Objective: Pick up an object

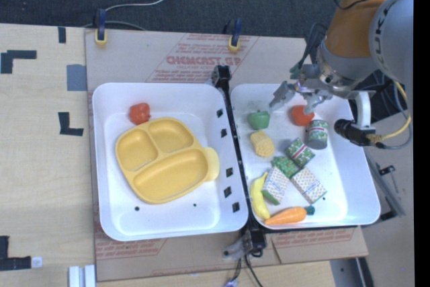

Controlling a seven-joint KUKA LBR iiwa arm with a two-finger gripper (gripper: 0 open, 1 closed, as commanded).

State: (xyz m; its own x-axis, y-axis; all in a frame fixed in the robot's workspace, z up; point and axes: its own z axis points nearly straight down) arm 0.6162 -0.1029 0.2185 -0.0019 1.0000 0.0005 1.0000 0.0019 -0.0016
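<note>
The grey two-finger gripper (297, 99) hangs open above the right white bin (356, 195), between a green pepper-shaped toy (259, 119) and a red round toy (301, 115).

1. The brown cardboard sheet (176, 56) under the two bins carries red printing near its far edge. The large word reads roughly "CHEMCAST", followed by further letters that are partly covered.
2. Smaller red lines sit above and below that word, too small to read.
3. The small cartons (300, 152) in the right bin (356, 201) show patterned faces with no legible text.
</note>
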